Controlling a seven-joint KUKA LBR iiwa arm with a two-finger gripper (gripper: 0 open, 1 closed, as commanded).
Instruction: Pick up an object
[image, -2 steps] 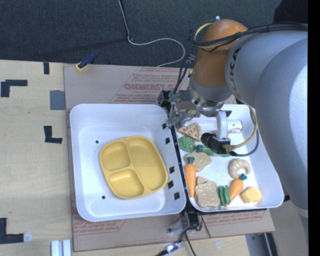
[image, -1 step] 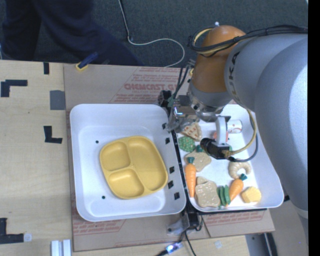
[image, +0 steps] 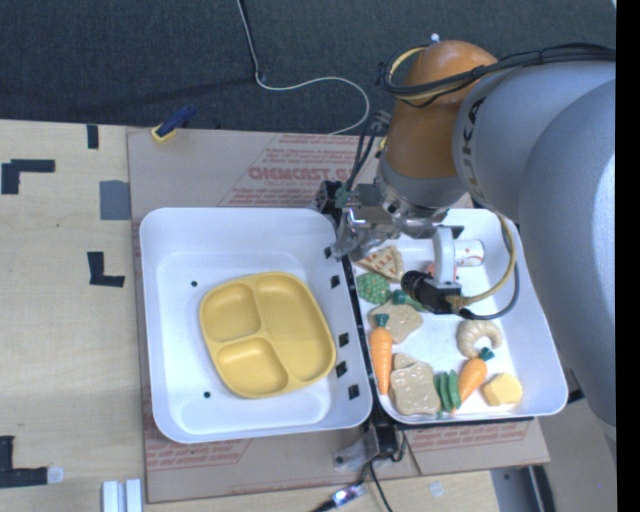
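Cardboard-topped bench: left bin holds a yellow tray; right bin toy food; pincer grip unclear.

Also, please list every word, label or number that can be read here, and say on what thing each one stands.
"CHEMCAST": red print on the brown cardboard sheet under the two white bins; reading uncertain, smaller lines below it too blurred.
Dark letters on the grey robot arm: cut off, unreadable.
Black marks on the wooden bench: shapes, not text.

Right bin: toy foods lie loose — 2 carrots, bread slices, croissant, cheese cube, green piece.
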